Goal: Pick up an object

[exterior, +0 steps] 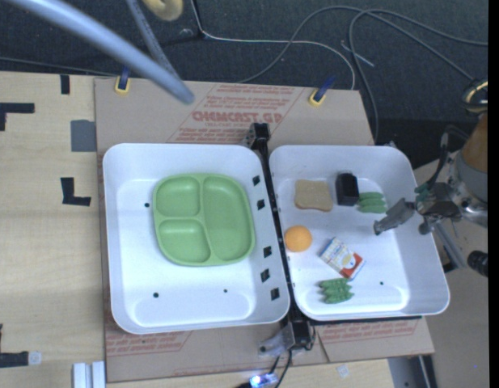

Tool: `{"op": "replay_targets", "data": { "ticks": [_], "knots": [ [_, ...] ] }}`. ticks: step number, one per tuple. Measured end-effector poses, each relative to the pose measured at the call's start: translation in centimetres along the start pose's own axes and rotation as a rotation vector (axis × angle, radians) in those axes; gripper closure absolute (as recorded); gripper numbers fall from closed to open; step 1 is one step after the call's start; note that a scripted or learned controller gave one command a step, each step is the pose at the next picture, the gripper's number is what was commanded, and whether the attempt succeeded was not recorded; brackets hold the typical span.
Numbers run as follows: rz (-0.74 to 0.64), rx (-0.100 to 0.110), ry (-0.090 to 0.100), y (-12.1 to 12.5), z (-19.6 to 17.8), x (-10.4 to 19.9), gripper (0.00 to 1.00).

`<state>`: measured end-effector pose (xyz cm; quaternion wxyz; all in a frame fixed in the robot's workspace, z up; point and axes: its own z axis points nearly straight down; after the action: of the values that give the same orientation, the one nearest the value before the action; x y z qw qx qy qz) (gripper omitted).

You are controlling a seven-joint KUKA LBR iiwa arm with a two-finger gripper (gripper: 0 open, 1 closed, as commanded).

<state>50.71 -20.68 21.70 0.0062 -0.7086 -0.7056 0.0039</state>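
From above, the desk (39, 217) carried two white bins side by side. The left bin (128, 297) held a green divided plate (205, 219), lying flat near its middle. All the small things lay in the right bin (423, 293), and I place them by the orange ball (298, 238), which sat close to the divider between the bins. Just up from the ball lay a tan slice of bread (313, 195); beside the bread, further right, stood a small black block (347, 188), with a green piece (370, 203) touching its lower right side. Right of the ball and slightly lower lay a small white carton with red and blue print (341, 258), tilted. Below the carton, near the bin's front wall, lay a green pea pod (336, 290).

The jaws (403, 214) hung over the bin's right side, well to the right of the ball and apart from it, nearest the green piece. Nothing sat between them. Whether they were spread or pressed together, I could not tell.
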Motion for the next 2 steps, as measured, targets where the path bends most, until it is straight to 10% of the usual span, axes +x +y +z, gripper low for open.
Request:
{"op": "replay_targets", "data": {
  "ticks": [2],
  "knots": [
    [-0.004, -0.009, -0.003, 0.1, 3.6, -0.1, 0.00]
  ]
}}
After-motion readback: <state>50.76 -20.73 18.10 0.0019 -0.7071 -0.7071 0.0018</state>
